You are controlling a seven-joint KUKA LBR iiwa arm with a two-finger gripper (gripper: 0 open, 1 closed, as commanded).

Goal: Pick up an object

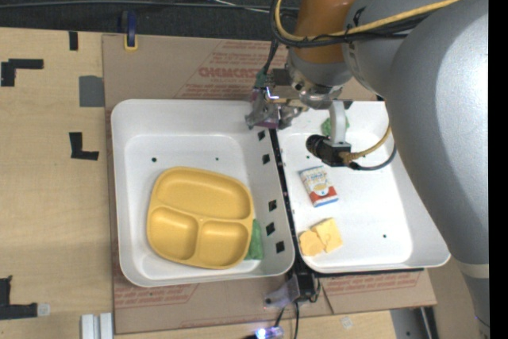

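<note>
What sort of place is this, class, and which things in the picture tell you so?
Probably a robotics lab test bench: a grey arm reaches over two white bins, which hold test items like a yellow divided tray and a small carton, all on a cardboard sheet.

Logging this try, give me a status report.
Gripper over the bins' divider, fingers unclear. Carton and cheese untouched, right bin. Tray in left bin.

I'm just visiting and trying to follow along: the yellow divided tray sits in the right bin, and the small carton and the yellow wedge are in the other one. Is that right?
Not quite. The yellow divided tray sits in the left bin, as the camera view shows. The rest holds: the small carton and the yellow wedge are in the other bin, the right one.
</note>
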